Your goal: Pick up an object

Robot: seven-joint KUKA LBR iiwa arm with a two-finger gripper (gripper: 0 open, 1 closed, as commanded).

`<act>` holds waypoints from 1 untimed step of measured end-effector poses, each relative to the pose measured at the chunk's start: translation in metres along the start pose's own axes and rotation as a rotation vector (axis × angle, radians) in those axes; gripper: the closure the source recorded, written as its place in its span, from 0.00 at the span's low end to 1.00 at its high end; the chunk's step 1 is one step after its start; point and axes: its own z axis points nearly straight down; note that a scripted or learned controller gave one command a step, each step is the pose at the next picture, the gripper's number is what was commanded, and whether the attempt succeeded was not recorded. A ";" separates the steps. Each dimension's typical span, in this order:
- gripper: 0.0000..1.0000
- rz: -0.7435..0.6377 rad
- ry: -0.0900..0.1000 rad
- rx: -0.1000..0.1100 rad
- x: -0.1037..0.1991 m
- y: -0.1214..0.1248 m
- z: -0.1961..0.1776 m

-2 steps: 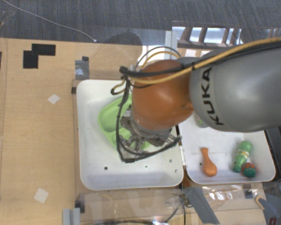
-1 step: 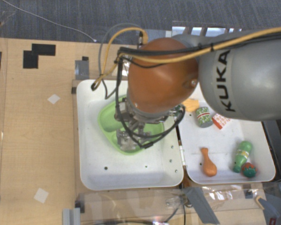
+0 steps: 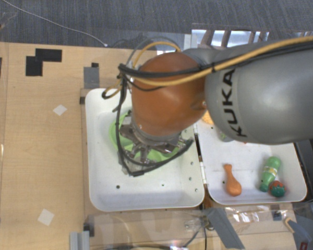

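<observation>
Green object (image 3: 126,135) beneath claw (image 3: 146,155)

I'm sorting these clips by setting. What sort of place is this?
Probably a robotics lab grasping bench: a KUKA arm reaches over two white bins on a plywood bench with black marker patches, with small toys like an orange piece for picking.

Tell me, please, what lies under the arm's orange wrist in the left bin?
A bright green object peeks out beneath the wrist in the left bin; most of it is covered, as is the gripper.
</observation>
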 end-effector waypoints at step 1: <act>1.00 -0.395 -0.002 0.004 0.005 -0.004 -0.050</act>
